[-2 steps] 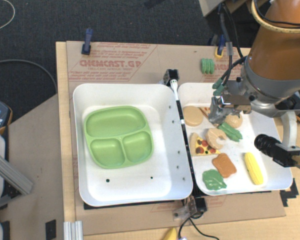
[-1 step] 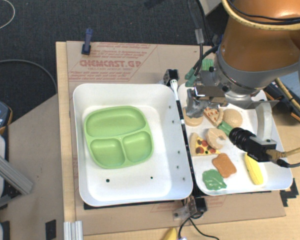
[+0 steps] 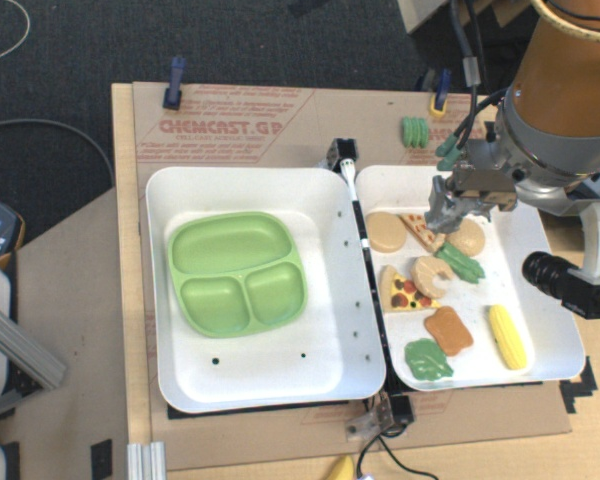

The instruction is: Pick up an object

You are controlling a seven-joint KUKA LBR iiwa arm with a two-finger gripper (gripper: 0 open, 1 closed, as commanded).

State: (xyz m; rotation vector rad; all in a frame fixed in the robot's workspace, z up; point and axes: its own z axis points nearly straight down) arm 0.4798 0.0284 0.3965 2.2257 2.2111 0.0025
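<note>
Board (image 3: 220, 128) reads "CHEMCAST GP", perhaps; fingers (image 3: 442, 218) over toy food (image 3: 420, 230), state unclear.

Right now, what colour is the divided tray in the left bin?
Light green divided tray, seen clearly in the camera view.

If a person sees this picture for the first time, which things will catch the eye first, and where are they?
The eye goes first to the green divided tray, alone in the left bin. Next comes the bright toy food in the right bin: a yellow corn cob near its right side and a pizza slice near the middle divider. The gripper hangs low over that bin's upper part, below the arm's orange band.
</note>
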